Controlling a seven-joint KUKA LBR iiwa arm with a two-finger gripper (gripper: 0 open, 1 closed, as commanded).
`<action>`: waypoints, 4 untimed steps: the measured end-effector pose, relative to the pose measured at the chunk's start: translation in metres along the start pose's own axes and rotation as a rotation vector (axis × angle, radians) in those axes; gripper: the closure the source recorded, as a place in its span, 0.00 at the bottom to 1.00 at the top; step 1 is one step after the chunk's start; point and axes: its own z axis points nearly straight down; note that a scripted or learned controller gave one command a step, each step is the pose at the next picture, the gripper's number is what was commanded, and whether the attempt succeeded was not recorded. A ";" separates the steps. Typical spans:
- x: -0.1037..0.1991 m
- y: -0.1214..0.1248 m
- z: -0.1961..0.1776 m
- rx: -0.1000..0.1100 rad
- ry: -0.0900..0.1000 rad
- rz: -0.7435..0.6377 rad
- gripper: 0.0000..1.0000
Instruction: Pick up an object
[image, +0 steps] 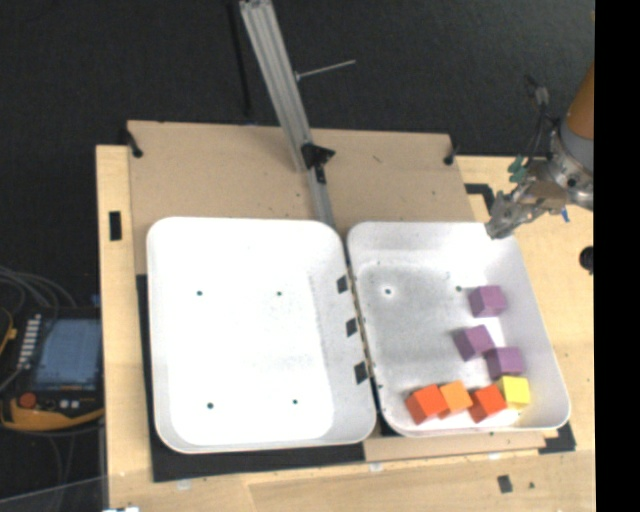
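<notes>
Gripper (503, 222) hangs over the right bin's (420, 245) far right corner; finger state: cannot tell. Purple blocks (487, 300) sit skewed in that bin; no legible markings.

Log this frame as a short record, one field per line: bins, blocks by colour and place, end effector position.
bins: left bin and right bin, side by side
purple blocks: three, right part of right bin
orange blocks, along its near edge
yellow block, touching the rightmost orange one
end effector, over the right bin's far right corner, away from the blocks
</notes>
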 end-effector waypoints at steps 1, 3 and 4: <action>0.049 -0.011 -0.002 0.002 0.001 0.000 1.00; 0.167 -0.023 0.003 0.004 0.002 -0.002 1.00; 0.218 -0.027 0.026 0.006 0.002 -0.001 1.00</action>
